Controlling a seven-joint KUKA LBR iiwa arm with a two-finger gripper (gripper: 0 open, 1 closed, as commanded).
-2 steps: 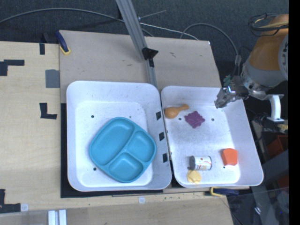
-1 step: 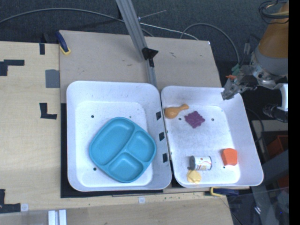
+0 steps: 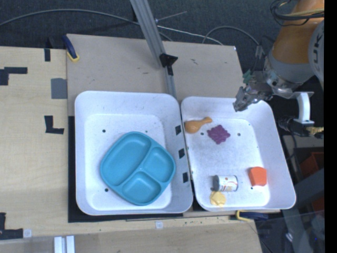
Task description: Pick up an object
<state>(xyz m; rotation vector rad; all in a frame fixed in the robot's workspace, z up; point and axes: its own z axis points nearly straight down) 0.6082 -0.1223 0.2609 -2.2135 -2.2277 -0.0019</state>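
The right bin (image 3: 263, 115) holds a tan chicken-leg toy (image 3: 197, 124), a purple grape bunch (image 3: 218, 134), an orange block (image 3: 257, 176), a small can lying on its side (image 3: 226, 183) and a yellow piece (image 3: 217, 197). My gripper (image 3: 241, 103) hangs over the bin's far right corner, above and to the right of the grapes, apart from every object. Nothing shows between its tips.
The left bin (image 3: 87, 141) holds a blue divided plate (image 3: 138, 167). A slanted grey metal pole (image 3: 150, 28) rises behind the bins. A dark divider (image 3: 179, 141) runs between the two bins. Cables lie on the dark floor at the back.
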